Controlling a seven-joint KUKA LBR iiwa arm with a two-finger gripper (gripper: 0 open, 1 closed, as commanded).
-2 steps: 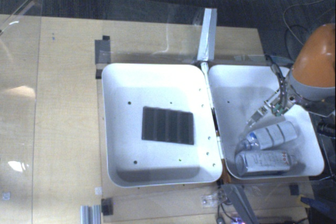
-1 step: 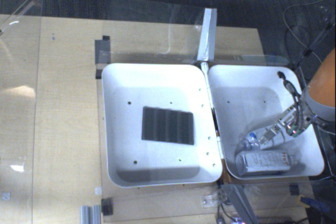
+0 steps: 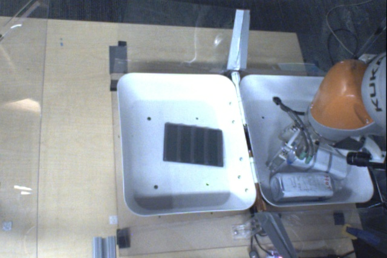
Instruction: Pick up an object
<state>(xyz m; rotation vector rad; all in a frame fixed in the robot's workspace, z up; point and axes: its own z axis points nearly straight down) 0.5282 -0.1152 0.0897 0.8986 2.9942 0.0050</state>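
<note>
- While the arm [image 3: 341,103] reaches into the right bin [image 3: 261,99], its hand [image 3: 294,151] hangs low; grip state cannot be told.
- A silvery packet [image 3: 302,186] lies just below it.
- The left bin [image 3: 139,130] holds a dark ridged pad [image 3: 193,144].

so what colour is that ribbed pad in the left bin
Dark grey, nearly black, with lengthwise ridges: the ribbed pad in the camera view.
</note>
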